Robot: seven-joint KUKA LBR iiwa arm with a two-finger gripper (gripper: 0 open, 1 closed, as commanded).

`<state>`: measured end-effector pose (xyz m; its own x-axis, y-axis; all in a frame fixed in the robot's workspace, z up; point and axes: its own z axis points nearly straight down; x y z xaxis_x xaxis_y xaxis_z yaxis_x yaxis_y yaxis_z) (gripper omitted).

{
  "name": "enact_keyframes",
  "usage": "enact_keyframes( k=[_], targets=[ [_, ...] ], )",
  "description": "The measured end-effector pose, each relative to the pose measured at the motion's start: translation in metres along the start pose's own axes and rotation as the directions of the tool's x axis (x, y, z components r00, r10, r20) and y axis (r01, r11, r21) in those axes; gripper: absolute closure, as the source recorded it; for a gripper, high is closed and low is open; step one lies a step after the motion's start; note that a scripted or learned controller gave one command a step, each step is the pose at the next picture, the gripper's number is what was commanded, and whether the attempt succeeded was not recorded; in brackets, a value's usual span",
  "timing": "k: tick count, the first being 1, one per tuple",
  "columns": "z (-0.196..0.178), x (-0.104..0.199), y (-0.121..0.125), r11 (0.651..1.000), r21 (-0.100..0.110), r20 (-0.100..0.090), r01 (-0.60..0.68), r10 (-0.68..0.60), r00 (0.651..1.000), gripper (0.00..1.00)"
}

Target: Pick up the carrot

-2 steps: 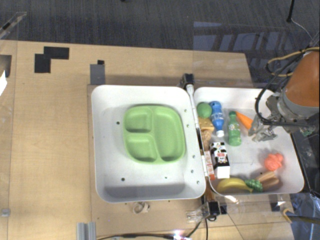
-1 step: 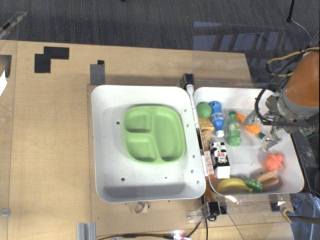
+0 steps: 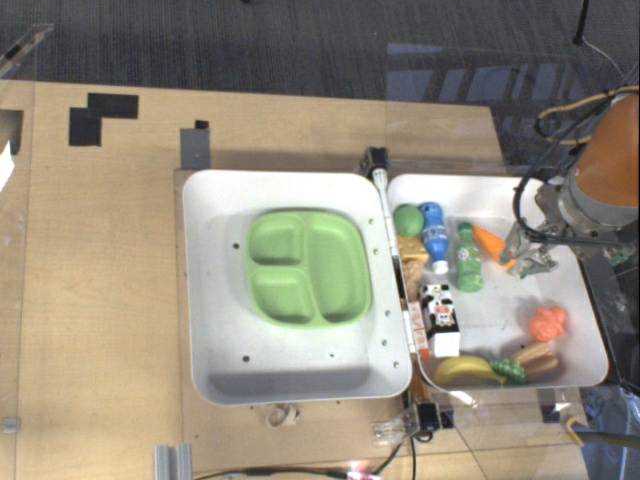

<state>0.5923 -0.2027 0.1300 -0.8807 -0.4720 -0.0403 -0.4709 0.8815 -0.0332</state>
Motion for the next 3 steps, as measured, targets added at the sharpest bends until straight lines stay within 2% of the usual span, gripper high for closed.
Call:
enact_keyframes(
  k=[1, 2, 3],
  targets=[
    [0.035, -0.003, 0.068, 0.886, -0.041, -0.013, 0.462, -0.462, 0.887, 1.00],
    [0.035, -0.002, 0.068, 0.886, -0.041, -0.013, 0.461, -0.462, 0.887, 0.00],
    [-0.004, -0.001, 0.006, 0.990, -0.029, -0.024, 0.138, -0.139, 0.990, 0.00]
  ],
)
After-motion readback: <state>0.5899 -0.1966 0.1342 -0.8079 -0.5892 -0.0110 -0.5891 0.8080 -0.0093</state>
